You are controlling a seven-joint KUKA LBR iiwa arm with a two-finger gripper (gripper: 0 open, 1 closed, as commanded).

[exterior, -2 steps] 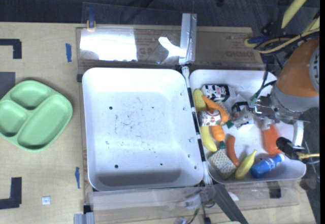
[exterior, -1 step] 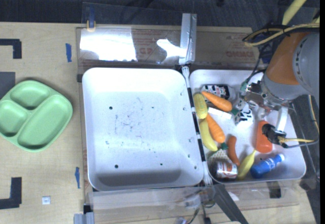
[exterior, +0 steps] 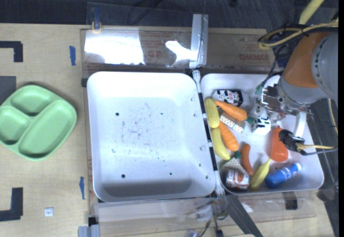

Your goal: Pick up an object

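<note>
The right bin [exterior: 314, 177] holds a jumble of toy food. A carrot [exterior: 231, 110] lies beside an ear of corn [exterior: 212, 112], with a yellow banana [exterior: 219, 143] and a second carrot [exterior: 229, 137] below them. Near the front are a small carrot [exterior: 246, 158], another yellow piece [exterior: 260, 173], a blue bottle [exterior: 280, 175] and a small printed pack [exterior: 235, 177]. An orange pepper-like piece [exterior: 278, 146] lies at the right. My gripper [exterior: 262, 121] hangs low over the bin's middle right, just left of the orange piece and right of the carrots. Nothing visibly sits in it.
The left bin [exterior: 142, 128] sits alongside, parted from the right one by a shared rim [exterior: 207, 123]. A green divided plate [exterior: 35, 121] rests on the bench at far left. A clear plastic panel [exterior: 145, 42] stands behind the bins. Yellow cables [exterior: 279, 34] loop near the arm.
</note>
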